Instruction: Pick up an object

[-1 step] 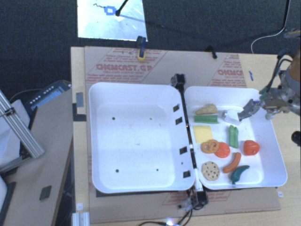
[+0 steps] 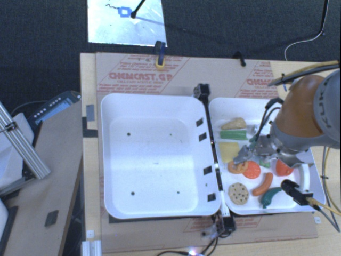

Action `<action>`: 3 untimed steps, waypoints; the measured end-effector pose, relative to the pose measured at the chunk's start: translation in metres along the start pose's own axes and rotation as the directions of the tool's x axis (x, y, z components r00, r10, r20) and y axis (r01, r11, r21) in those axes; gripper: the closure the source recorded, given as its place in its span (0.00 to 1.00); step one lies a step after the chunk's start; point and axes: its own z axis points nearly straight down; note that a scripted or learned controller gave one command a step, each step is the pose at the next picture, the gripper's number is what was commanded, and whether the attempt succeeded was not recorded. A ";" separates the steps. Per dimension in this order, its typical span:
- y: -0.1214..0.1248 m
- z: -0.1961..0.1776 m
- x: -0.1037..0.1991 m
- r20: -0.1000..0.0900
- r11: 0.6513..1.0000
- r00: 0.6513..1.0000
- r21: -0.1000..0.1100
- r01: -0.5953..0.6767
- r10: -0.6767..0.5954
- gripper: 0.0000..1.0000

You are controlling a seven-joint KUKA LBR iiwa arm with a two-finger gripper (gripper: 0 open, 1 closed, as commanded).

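Toys lie together in the right bin (image 2: pixel 314 204), at the right of the frame, so the arm (image 2: pixel 309 111) reaches down only there. The left bin (image 2: pixel 114 105) sits just beside it at the centre. The gripper (image 2: pixel 249 154) hangs low over a red round piece (image 2: pixel 250 170) and a yellow piece (image 2: pixel 228 151); whether its jaws are open or closed I cannot tell. A cookie (image 2: pixel 238 193), a sausage (image 2: pixel 262 184) and a green stick (image 2: pixel 233 135) lie near, any of them a possible pick. The board (image 2: pixel 176 71) under the bins carries red print, seemingly "CHEMCAST GP".
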 end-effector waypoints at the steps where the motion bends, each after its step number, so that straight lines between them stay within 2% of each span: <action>1: -0.046 0.019 0.004 0.002 1.000 1.000 -0.004 -0.004 0.004 0.00; 2: -0.043 0.007 0.004 0.003 1.000 1.000 -0.011 -0.002 0.002 1.00; 3: -0.027 0.034 0.025 0.004 1.000 1.000 -0.009 0.002 -0.002 1.00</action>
